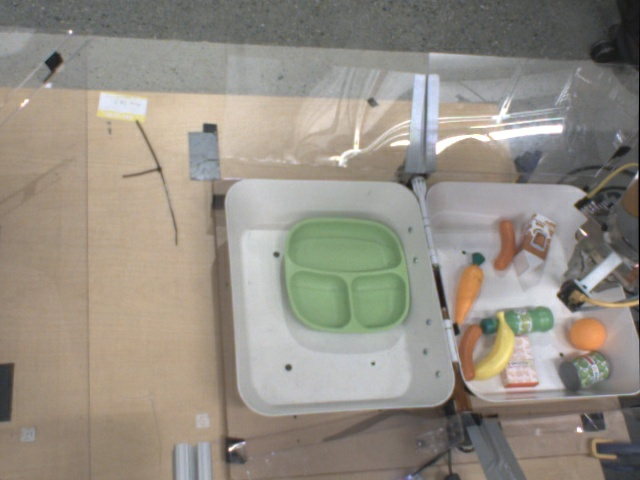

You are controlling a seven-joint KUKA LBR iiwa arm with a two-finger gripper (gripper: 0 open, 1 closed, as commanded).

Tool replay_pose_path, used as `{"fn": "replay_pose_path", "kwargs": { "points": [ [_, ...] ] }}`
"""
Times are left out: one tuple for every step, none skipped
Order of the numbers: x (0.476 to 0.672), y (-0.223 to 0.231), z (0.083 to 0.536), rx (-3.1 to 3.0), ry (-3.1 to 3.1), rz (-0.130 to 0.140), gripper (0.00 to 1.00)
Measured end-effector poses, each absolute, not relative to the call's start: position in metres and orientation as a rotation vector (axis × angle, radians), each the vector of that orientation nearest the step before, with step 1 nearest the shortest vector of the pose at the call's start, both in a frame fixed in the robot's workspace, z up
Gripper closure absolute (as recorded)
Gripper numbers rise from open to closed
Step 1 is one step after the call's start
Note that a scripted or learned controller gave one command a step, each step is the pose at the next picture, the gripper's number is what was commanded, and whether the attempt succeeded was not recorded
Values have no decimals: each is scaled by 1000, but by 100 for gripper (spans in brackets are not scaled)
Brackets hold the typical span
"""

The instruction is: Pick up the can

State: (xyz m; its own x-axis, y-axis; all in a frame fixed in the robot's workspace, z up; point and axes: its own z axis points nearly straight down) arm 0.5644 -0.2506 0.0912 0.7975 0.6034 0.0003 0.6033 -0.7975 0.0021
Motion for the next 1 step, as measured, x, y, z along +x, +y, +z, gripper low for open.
{"fn": "replay_pose_path", "kwargs": {
  "points": [
    [513,-234,97,3041,785,2,0]
  ]
}}
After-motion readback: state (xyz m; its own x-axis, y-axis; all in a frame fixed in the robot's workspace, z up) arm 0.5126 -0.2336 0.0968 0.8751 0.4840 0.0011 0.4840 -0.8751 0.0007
